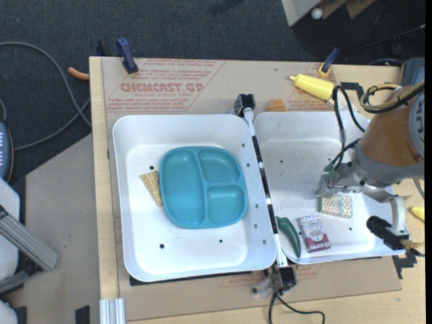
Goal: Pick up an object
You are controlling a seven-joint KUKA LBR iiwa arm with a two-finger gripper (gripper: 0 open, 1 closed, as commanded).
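Observation:
My gripper (333,189) is down in the right bin (297,147), right over a small light patterned square pad (339,206) on the bin floor. The arm's orange band and grey wrist hide most of the gripper. A small red-and-white packet (314,233) lies near the bin's front edge. A green tool-like object (289,233) lies beside it against the divider. In the left bin (135,181) sits a teal divided plate (202,185), with a tan cracker-like piece (152,185) tucked under its left edge.
A yellow object (312,86) lies on the bench behind the right bin. Blue clamps (126,55) hold the board at the back. Black cables (351,106) run along the arm. A black clip (244,103) sits where the bins meet.

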